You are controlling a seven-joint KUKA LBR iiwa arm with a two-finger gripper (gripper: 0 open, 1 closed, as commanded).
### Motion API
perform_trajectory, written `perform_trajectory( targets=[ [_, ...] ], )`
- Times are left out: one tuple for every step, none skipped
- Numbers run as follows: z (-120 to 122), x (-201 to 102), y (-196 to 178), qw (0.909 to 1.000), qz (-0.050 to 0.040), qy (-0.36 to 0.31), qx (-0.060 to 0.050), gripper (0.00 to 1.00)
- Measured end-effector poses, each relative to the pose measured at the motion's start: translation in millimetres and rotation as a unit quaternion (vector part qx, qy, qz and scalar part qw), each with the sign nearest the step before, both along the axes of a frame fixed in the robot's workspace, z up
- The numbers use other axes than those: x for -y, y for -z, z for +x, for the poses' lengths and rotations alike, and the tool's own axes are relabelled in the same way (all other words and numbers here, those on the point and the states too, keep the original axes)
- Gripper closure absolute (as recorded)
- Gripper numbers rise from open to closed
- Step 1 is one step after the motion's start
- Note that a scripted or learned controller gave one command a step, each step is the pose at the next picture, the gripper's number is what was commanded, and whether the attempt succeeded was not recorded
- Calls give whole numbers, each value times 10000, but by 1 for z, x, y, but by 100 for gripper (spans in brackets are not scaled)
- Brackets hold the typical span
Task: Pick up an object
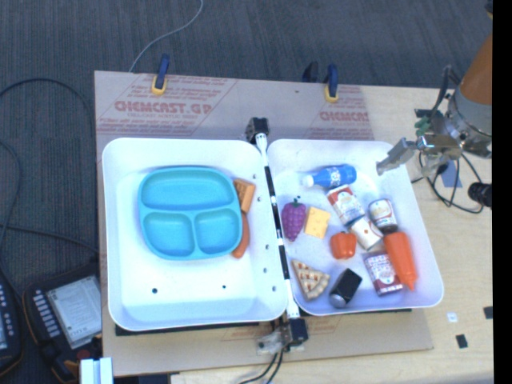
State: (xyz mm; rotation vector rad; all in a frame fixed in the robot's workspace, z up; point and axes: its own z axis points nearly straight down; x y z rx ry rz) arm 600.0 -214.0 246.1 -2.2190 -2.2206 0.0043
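We see the grey two-finger gripper (398, 155) hanging over the upper right rim of the right shallow white bin (428, 254), jaws spread and holding nothing. Just inside that rim lies the blue plastic bottle (332, 176), with bare floor around it. The long orange carrot (402, 260) hugs the bin's right wall.

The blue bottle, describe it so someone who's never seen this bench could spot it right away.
Look at the right white bin, the one crowded with toy food. Along its far edge, toward the cardboard backing, the blue bottle lies on its side with its white cap pointing at the divider. It is the only blue item in that bin.
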Motion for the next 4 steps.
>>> perform_trajectory(
  targets=[
    [7, -39, 107, 10000, 6, -1, -12, 0],
    [-16, -71, 159, 10000, -18, 8, 35, 0],
    [-16, -71, 150, 10000, -17, 9, 37, 100],
    [-63, -144, 31, 10000, 1, -5, 3, 100]
  ],
)
